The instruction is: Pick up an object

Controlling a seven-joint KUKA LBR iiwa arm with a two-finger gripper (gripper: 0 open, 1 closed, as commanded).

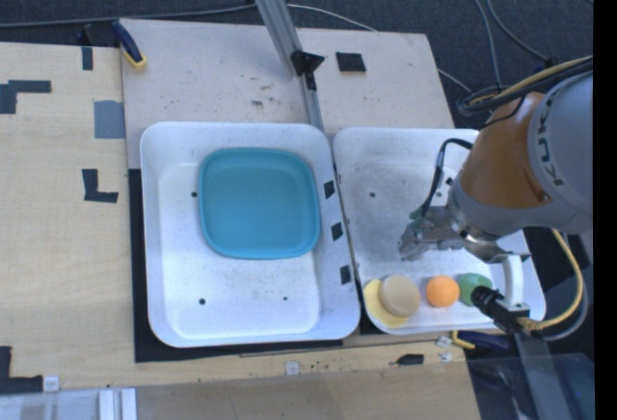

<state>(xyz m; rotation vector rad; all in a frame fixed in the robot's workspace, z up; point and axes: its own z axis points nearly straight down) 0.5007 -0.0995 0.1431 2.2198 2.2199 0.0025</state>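
Low over the right-hand shallow white plastic bin (386, 158) hangs the dark two-finger gripper (416, 243), its tip just above the speckled bin floor and a little up-frame of the objects along the bin's near edge. Whether it is wide or narrow cannot be told from this slanted view, and nothing can be seen caught in it. Behind it the grey arm (569, 158) reaches in from the right, its broad orange band (501, 163) just above the wrist, and the wrist is bent so that the tool leans down and toward the left. A thin dark cable loops along the wrist.

Near the front wall of that bin lies a row of small things. At the left end a round tan ball (398, 295), matt and slightly flattened, sits on a pale yellow rounded piece (376, 307) that peeks out beneath it at the bin's corner. Just beside it to the right is a smooth orange ball (442, 291), and next to that a small green rounded object (471, 287), partly covered by arm hardware. These pieces look round, so no long axis shows; the row itself runs left to right along the front edge.

A glossy teal square plate with rounded corners (258, 203) lies flat in the left-hand white bin (164, 245), whose floor carries dark specks.
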